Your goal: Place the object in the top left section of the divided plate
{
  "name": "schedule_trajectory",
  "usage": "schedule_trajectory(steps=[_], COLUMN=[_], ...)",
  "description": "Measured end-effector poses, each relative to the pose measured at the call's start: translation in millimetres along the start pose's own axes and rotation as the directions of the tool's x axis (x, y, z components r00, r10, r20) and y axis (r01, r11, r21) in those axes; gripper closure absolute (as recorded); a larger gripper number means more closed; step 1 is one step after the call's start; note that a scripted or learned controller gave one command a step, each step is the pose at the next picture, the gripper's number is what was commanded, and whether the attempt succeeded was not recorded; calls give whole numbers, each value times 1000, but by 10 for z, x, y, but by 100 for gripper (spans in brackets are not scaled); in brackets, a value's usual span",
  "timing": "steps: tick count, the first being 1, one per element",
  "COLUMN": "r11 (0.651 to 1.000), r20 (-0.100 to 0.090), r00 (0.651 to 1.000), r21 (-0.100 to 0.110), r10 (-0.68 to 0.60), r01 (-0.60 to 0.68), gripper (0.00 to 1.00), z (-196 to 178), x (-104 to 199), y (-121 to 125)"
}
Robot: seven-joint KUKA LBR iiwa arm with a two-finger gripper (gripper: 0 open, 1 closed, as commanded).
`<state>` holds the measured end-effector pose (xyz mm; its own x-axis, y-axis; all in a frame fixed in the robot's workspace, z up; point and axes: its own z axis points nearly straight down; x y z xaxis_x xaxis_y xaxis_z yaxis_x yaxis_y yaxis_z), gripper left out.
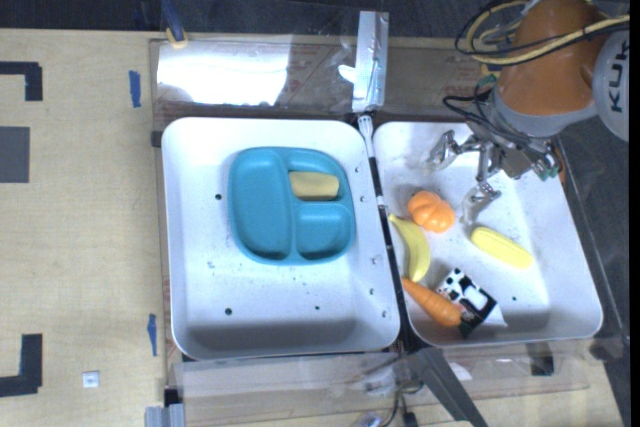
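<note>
orange plastic carrot point(432, 303) lies nearest in the right bin point(570, 245); farther, the gripper point(470, 177) hovers, fingers spread, pinching nothing

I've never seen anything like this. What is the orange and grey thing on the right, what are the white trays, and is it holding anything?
One camera looks down from above. The orange and grey thing is a robot arm; its gripper hangs open over the right bin, holding nothing. That bin holds toy food: a small orange pumpkin, a banana, a yellow piece, a carrot and a black-and-white toy. The left bin holds a blue divided plate with a yellow item in its upper right section.
</note>
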<state>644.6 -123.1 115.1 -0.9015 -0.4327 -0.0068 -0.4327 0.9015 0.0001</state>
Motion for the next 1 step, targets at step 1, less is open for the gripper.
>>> schedule_trajectory(steps=[1], r11=[951], r20=[5], r00=[951], r21=[6], r10=[-309], r01=[309], gripper=[0], z=[275], x=[-341], y=[140])
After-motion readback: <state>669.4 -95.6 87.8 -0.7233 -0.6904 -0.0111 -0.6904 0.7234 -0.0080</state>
